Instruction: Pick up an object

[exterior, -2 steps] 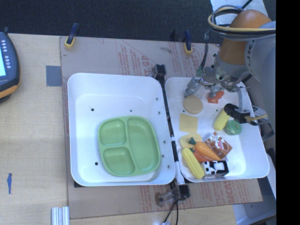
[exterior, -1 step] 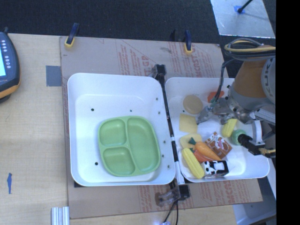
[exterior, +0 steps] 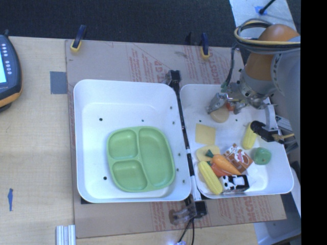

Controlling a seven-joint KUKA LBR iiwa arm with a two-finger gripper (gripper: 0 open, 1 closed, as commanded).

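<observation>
My gripper [exterior: 225, 104] hangs over the back part of the right bin [exterior: 278, 185], coming in from the right below the grey and orange arm. A tan round piece [exterior: 219, 116] lies right under it, partly hidden by it. Whether the two touch cannot be made out. In front of them lie a flat yellow square [exterior: 205, 133], a small corn cob [exterior: 249, 136], a green round piece [exterior: 262, 156], an orange carrot [exterior: 225, 164], a larger yellow cob [exterior: 209, 177], a red and white packet [exterior: 240, 156] and a black and white item [exterior: 236, 183].
The left bin [exterior: 89, 101] holds a green divided plate [exterior: 140, 158]. A black rail [exterior: 181, 121] runs between the two bins. A handheld pendant [exterior: 7, 68] lies at the bench's left edge. Blue and yellow clamps [exterior: 205, 45] grip the board's far edge.
</observation>
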